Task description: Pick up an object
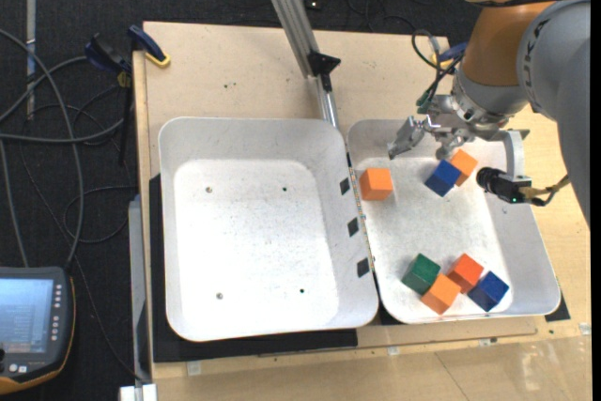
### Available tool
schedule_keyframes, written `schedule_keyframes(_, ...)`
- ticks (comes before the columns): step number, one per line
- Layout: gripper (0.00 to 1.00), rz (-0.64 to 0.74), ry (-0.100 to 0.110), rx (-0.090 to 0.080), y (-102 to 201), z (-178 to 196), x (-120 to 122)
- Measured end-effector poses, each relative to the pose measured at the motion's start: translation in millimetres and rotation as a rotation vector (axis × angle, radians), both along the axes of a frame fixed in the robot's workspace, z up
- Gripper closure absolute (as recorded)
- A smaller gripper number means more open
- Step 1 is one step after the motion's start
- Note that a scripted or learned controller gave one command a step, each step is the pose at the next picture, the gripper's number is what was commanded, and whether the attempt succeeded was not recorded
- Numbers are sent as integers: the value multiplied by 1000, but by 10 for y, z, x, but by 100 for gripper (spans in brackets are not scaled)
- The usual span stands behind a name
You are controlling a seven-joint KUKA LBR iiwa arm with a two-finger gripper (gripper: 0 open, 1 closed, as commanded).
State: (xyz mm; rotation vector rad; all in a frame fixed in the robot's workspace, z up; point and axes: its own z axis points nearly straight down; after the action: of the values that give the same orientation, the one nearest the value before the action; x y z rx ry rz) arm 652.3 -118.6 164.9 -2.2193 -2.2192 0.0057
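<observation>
You are seeing the pincer (434,138) spreading wide and gripping nothing above the right bin (526,239), beside touching orange block (462,164) and blue block (440,178). Descending there is risking nudging both or closing on two.

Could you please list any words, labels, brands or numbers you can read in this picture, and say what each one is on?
None can be read.
The handheld screen at the lower left is lit, but its contents are too small and blurred to read.
The blocks, such as the orange block, and the white bins carry no visible print.
</observation>
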Motion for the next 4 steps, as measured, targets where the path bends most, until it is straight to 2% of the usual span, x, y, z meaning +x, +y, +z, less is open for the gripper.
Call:
schedule_keyframes(1, 0, 2, 0, 1, 91, -596, -11)
schedule_keyframes(2, 100, 0, -8, 0, 83, -449, 10)
schedule_keyframes(3, 100, 1, -10, 0, 104, -10, -18)
schedule_keyframes(4, 100, 3, -12, -1, 136, 591, -81)
